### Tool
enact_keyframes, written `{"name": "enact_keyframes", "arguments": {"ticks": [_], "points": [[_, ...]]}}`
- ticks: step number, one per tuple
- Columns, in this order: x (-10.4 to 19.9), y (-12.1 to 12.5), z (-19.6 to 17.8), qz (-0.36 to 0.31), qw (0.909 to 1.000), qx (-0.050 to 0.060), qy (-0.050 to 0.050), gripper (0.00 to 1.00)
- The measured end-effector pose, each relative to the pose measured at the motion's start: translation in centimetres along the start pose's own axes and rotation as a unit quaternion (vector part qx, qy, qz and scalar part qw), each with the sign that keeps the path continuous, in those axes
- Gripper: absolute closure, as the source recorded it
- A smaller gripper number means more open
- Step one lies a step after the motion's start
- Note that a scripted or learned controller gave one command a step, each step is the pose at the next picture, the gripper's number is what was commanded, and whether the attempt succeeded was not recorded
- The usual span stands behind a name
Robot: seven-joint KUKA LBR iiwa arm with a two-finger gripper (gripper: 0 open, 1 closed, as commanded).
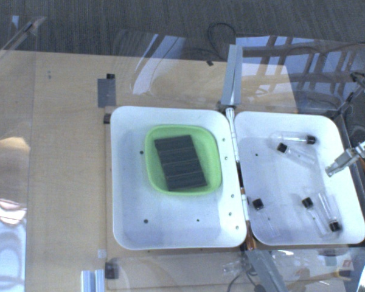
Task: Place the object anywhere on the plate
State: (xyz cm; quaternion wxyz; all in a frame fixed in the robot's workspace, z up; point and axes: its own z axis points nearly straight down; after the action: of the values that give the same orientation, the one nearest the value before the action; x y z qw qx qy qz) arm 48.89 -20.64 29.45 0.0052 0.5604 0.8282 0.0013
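You see two bins side by side, a plate (182, 143) in the left bin (170, 230) carrying a slab (180, 162), tubes (295, 140) in the right bin (280, 224).

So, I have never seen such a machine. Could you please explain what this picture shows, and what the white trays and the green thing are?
One camera looks down at a slant on a wooden bench. Two shallow white bins sit on it side by side. The left bin holds a green square plate with a dark ribbed block lying on it. The right bin holds several clear plastic tubes with black caps, one near its top, one near its lower right corner. The grey tip at the right edge is the robot arm's gripper, reaching in over the right bin. Nothing can be seen between its fingers, so I cannot say it holds anything.
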Motion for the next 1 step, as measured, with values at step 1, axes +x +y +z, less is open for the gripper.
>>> {"name": "enact_keyframes", "arguments": {"ticks": [1], "points": [[0.01,-0.01,-0.84,0.010,0.9999,0.001,0.000,0.00]]}}
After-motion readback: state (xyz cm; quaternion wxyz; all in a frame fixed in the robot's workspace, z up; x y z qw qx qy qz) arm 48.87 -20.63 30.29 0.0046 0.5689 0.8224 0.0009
